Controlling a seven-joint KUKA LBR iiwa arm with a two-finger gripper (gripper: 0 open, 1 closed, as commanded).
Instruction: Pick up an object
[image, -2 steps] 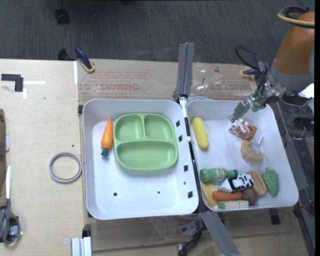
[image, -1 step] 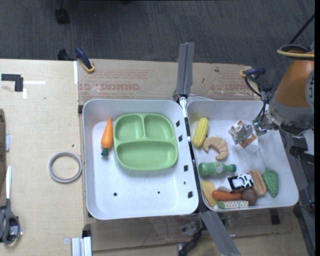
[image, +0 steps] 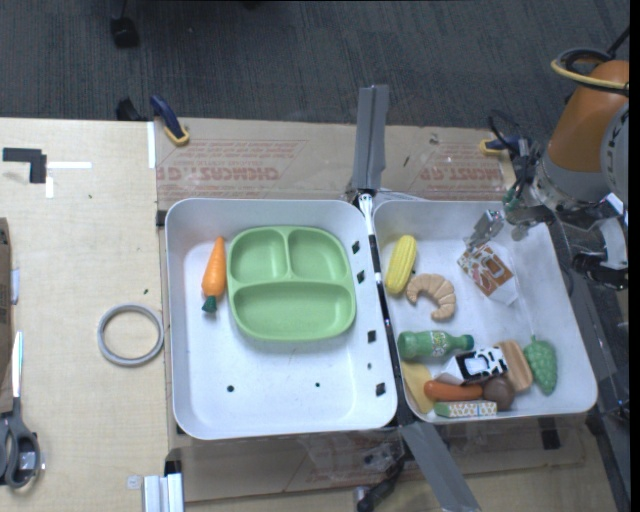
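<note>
Over the far right corner of the right-hand white bin (image: 560, 400), my claw (image: 487, 228) hangs from my grey arm with its orange band (image: 585, 125). I cannot tell how it is set; it sits small and dark against the bin wall. Just below it lies a small clear packet with a brown and white label (image: 488, 272), close to the tip, though I cannot tell whether they touch.

The rest of this bin holds a yellow toy corn cob (image: 401, 263), a tan toy croissant (image: 432, 293), a green plastic bottle (image: 433, 345), a black and white carton (image: 481, 364), a green leafy toy (image: 541, 364), a banana-yellow piece (image: 416, 384) and an orange toy carrot with red end (image: 455, 390), crowded together along the near side.

The left-hand white bin (image: 270, 400) carries a pale green plate with 3 compartments (image: 291, 283) and, touching its left edge, an orange toy carrot (image: 213, 272).

Both bins rest on a counter lined with brown cardboard (image: 260, 165). On the light wooden counter (image: 70, 260) to the left lie a grey tape ring (image: 130, 333) and scissors (image: 17, 440). Beyond is dark carpet (image: 300, 50).
</note>
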